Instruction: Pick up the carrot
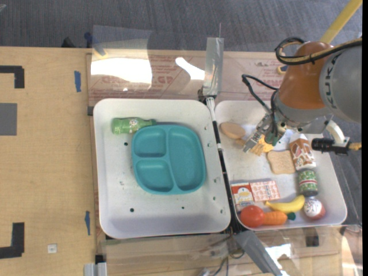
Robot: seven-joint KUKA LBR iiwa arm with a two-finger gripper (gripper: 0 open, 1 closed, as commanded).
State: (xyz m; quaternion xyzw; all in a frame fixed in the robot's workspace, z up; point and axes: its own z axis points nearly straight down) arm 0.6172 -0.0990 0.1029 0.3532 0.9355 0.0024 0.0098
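The gripper is seen low in the right bin, between a tan bun and a toast slice; its opening cannot be made out. A bottle lies just right of the toast. The carrot is found at the near edge, touching a tomato, under a banana. In the left bin a teal tray and green bottle are seen.
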